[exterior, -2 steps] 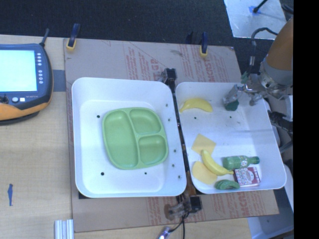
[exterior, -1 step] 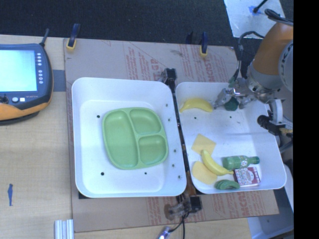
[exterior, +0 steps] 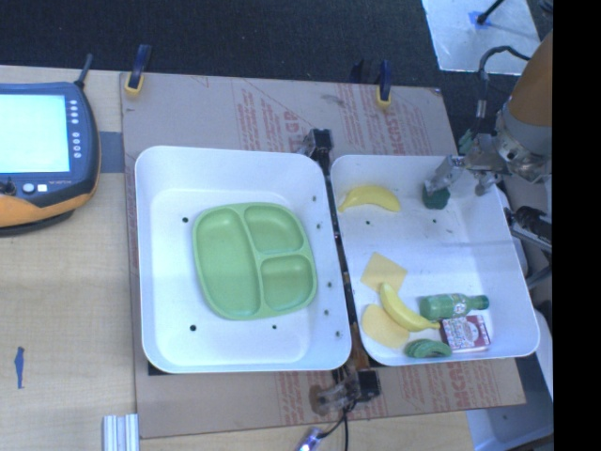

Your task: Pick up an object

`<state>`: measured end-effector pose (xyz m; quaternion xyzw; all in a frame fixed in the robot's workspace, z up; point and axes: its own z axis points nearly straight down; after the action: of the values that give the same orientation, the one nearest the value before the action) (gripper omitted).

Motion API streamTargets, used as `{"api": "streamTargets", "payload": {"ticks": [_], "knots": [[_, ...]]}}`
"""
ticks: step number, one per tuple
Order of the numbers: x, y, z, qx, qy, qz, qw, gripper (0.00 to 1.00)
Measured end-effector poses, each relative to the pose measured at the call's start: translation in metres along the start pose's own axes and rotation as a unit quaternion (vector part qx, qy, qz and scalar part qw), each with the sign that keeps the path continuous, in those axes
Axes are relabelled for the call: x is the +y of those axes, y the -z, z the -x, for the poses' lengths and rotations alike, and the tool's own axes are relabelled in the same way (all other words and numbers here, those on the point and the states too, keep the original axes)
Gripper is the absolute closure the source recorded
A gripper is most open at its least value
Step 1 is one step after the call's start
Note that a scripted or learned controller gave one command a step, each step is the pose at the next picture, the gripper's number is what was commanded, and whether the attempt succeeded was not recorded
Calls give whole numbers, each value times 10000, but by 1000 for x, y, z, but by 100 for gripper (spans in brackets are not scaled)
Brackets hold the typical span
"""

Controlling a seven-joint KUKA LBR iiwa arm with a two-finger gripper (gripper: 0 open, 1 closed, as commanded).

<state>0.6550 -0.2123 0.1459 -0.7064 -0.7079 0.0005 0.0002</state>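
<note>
My gripper (exterior: 457,186) hangs over the far right corner of the right bin (exterior: 488,242), low above its floor. A small dark green thing (exterior: 435,196) sits right at the gripper's left tip; whether it is held I cannot tell. A yellow banana (exterior: 370,197) lies to its left, at the bin's far left. In the near half lie a yellow cheese slice (exterior: 383,272), a second banana (exterior: 404,311), a yellow disc (exterior: 379,327), a green bottle (exterior: 452,305), a red and white carton (exterior: 467,332) and a green leafy piece (exterior: 428,349).
The left bin (exterior: 160,252) holds a green divided plate (exterior: 254,259). A tablet-like pendant (exterior: 42,148) lies on the bench at the far left. Clamps (exterior: 383,81) hold the cardboard sheet under the bins.
</note>
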Motion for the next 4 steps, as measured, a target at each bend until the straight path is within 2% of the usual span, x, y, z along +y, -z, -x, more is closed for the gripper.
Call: {"api": "streamTargets", "payload": {"ticks": [1, 2, 3, 4], "knots": [[1, -52, -1, 3, 19, -22, 10000, 0], [1, -54, -16, 5, 18, -28, 10000, 0], [2, -54, -1, -1, 4, -1, 10000, 0], [2, -50, 0, -4, 3, 5, 10000, 0]]}}
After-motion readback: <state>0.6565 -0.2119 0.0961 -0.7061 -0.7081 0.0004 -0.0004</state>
